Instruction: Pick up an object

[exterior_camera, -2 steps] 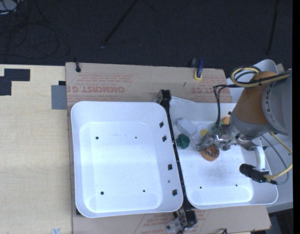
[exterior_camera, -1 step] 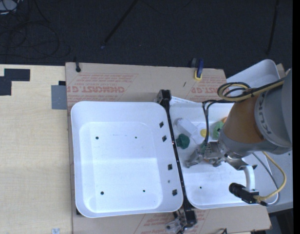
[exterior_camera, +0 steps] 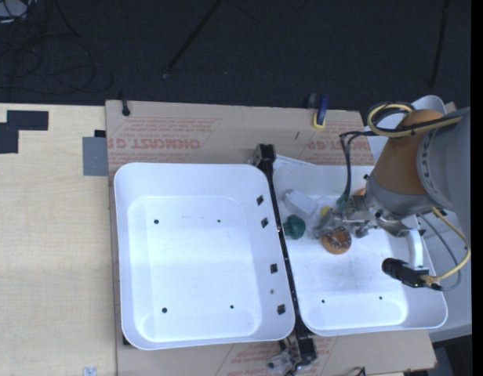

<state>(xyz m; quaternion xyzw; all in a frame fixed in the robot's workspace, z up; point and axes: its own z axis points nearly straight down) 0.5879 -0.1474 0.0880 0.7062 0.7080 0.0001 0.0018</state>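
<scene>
Orange-banded grey arm [exterior_camera: 430,171] reaches in from the right, over the right bin [exterior_camera: 383,308]. Hand [exterior_camera: 341,224] sits low in that bin's upper half, by a small cluster of objects: a round orange-brown object [exterior_camera: 336,242] just below the hand, a green ball [exterior_camera: 294,227] just to its left, a pale clear item [exterior_camera: 301,204] above the ball near the divider. Cannot tell whether the hand is apart or together, or clamped on anything. Left bin [exterior_camera: 194,257] sits alongside on the surface [exterior_camera: 45,249].
</scene>
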